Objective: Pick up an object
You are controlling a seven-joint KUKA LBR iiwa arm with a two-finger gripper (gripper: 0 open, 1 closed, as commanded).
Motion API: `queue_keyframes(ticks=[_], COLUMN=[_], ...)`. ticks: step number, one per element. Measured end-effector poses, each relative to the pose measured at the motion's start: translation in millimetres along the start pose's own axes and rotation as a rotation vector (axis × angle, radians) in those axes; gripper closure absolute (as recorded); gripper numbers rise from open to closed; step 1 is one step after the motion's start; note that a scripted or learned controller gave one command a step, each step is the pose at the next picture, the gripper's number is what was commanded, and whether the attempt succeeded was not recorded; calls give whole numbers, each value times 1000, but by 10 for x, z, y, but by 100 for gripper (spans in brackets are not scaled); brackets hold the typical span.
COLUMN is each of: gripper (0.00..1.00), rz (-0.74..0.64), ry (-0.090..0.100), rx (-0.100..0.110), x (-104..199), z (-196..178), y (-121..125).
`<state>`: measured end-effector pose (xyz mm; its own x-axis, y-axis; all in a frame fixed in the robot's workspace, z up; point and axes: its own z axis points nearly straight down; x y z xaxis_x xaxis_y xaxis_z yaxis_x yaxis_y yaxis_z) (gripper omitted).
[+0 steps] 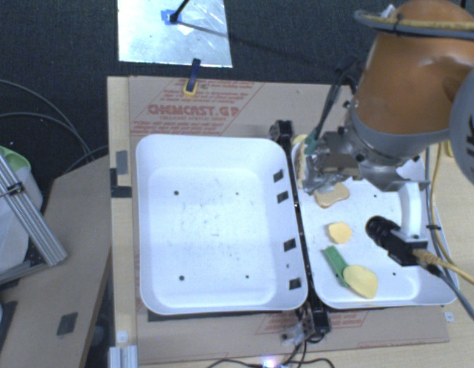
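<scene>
- A pale wooden bench (77, 205) is standing on dark carpet, and a brown cardboard sheet printed with red lettering (192, 110) is lying across it under two shallow white plastic bins.
- Nearest the camera, in the right white bin (394, 291), a flat yellow oval piece (363, 281) is lying close to the near wall. It is touching the lower end of a green stick-shaped piece (335, 259), which is slanting up toward the seam between the bins.
- Just beyond them, a small pale-yellow rounded chunk (339, 232) is resting on the bin floor, just beside the green stick's upper end.
- Farther in, a tan bread-like slice (332, 196) is lying near the same bin's left wall.
- The grey metal tool (314, 173) is hanging right over the far edge of that slice, by the bin's far left corner. I cannot tell whether it is set wide or narrow, nor whether it is touching the slice.
- The grey arm with its orange band (421, 48) is reaching in from the right and covering the far part of the right bin.
- The left white bin (214, 205) is sitting alongside, with small black clips (283, 198) lining the shared edge.
- Farthest off, a blue-and-yellow clamp (192, 77) is gripping the cardboard's far edge, and a square silvery sheet (174, 21) is lying on the carpet.
</scene>
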<state>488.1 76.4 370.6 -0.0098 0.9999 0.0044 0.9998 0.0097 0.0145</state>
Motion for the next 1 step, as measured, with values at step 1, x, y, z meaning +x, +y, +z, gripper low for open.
queue_keyframes(ticks=[1], gripper=[100], rz=[11], ry=[-5], rx=[9], x=[-373], z=[-147], y=[-10])
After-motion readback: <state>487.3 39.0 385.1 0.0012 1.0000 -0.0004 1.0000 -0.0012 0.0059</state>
